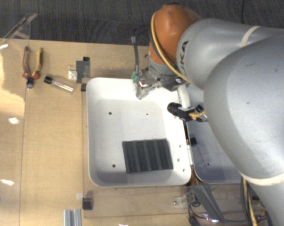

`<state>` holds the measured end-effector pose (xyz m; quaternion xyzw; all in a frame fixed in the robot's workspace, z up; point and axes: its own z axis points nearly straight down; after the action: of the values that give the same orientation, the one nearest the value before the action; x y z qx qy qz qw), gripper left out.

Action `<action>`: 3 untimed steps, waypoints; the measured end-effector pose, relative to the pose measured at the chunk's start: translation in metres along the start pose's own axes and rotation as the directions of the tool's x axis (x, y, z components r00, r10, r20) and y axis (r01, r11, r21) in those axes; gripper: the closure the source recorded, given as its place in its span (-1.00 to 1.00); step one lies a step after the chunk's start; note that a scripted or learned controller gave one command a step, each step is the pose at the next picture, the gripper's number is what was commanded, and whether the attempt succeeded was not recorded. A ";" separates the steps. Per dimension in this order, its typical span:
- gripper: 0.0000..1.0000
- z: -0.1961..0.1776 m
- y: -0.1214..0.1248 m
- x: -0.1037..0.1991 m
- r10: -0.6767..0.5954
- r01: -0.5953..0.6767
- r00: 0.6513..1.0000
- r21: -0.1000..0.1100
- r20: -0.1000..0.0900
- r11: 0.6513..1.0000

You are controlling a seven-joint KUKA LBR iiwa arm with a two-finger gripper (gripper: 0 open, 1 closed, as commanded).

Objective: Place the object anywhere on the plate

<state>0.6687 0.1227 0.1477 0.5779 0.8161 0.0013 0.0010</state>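
Observation:
A black ribbed rectangular plate lies flat in the near part of the left white bin. My gripper hangs over the far edge of that bin, well behind the plate and apart from it. I see nothing held under it, and the small parts at its tip are too blurred to read. The grey arm with its orange band reaches in from the right and hides most of the right bin.
Red-handled pliers and a small tube lie on the wooden bench left of the bins. A black bracket stands at the left bin's far corner. A strip of the right bin shows under the arm.

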 end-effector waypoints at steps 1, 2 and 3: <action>1.00 0.028 0.030 0.087 0.044 -0.044 0.999 0.000 0.000 0.999; 1.00 0.000 0.034 0.097 -0.233 0.233 0.972 -0.003 0.001 0.972; 1.00 0.056 0.007 0.103 -0.751 0.751 0.660 -0.008 0.008 0.660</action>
<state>0.6413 0.2225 0.0914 0.1900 0.9817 0.0042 0.0063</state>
